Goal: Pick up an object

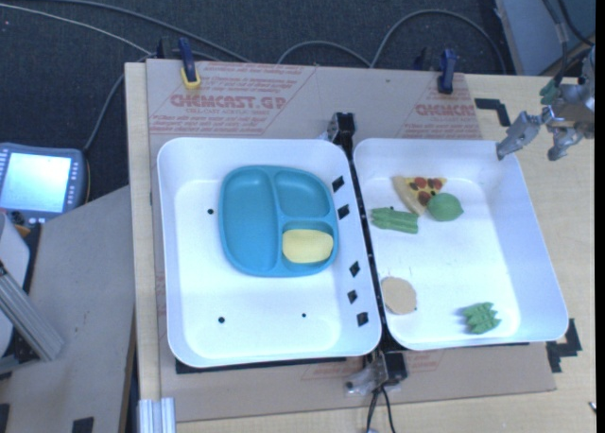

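My gripper (539,136) hangs at the far right, above the back right corner of the right bin (529,233). Its two fingers are spread apart with nothing between them. In the right bin lie a pizza slice (416,189), a green round piece (444,206), a green bean pod (394,220), a tan round cookie (399,295) and a green leafy piece (481,318). All of them sit well to the left of and below the gripper.
The left bin (189,308) holds a blue divided plate (248,223) with a yellow piece (307,246) in its front right compartment. A black-clipped divider (352,223) runs between the bins. Two clamps (187,62) hold the board at the back.
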